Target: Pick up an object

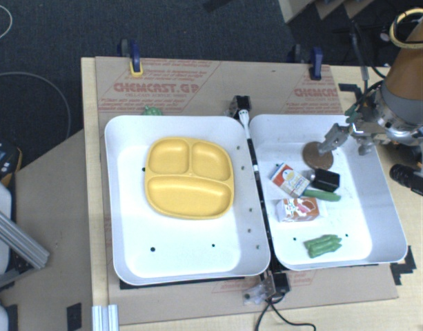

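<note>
The right bin (380, 212) holds several small objects: a brown round disc (317, 156), a black block (326, 180), a red and white packet (290, 179), a long green pod (323, 194), a second red and white packet (297, 209), and a green bean piece (322, 245) near the front. My gripper (350, 142) hangs over the far right part of this bin, just right of the brown disc. It is open, one finger (333, 138) sits close above the disc, and nothing is between the fingers.
A yellow divided plate (190, 178) lies in the left bin (128, 205). The grey arm with its orange band (408, 74) comes in from the right edge. Clamps (134, 55) hold the board at the back.
</note>
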`<state>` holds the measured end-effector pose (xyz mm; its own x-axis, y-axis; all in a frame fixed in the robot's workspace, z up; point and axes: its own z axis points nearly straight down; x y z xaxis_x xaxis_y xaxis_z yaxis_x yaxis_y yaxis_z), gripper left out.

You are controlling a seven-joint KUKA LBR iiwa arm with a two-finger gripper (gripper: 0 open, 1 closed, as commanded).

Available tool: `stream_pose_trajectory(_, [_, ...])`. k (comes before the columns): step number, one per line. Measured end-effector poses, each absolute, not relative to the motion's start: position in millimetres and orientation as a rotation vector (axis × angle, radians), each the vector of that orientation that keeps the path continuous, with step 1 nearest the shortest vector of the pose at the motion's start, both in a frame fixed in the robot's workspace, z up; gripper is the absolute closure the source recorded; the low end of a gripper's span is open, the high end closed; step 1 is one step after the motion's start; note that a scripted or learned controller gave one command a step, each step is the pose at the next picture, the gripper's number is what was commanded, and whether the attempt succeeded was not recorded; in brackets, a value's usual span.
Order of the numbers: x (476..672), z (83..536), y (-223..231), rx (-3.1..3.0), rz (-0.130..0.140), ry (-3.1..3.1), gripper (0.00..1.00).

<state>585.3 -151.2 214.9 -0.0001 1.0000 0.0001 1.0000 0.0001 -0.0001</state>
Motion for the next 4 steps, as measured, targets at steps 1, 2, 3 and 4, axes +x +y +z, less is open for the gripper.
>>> stream_pose_trajectory(1, [588.1, 356.2, -102.0, -2.223, -0.019, -2.24, 0.0])
stream_pose_trajectory(2, [586.7, 357.4, -105.1, -2.222, -0.003, -2.228, 1.0])
stream_pose_trajectory(3, [574.7, 402.7, -37.1, -2.217, -0.01, -2.233, 1.0])
stream_pose_trajectory(4, [552.1, 488.1, -22.9, -2.223, -0.01, -2.23, 1.0])
